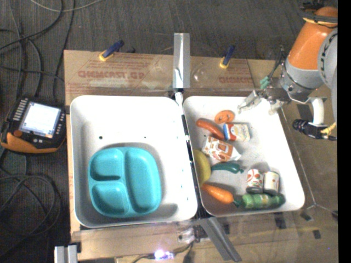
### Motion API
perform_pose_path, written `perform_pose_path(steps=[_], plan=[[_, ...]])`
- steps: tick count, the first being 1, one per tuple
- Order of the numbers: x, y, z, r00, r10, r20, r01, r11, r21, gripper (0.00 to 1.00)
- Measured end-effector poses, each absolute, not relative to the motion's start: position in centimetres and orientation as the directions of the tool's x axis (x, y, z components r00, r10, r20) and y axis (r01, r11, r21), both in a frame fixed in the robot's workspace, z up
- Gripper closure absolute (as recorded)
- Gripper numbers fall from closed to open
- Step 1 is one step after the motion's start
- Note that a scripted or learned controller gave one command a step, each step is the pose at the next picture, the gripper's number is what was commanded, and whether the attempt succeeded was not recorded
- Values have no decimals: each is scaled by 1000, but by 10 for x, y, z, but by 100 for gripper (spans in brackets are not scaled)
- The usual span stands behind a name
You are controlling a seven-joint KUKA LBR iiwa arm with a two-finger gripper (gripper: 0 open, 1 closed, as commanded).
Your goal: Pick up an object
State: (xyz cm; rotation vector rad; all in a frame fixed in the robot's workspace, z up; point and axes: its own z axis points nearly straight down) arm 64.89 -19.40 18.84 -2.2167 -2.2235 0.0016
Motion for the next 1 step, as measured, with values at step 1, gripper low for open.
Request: perform_pose_path(steps=[1], plan=[[666, -164, 121, -2, 1000, -3, 1000, 2, -3, 0]])
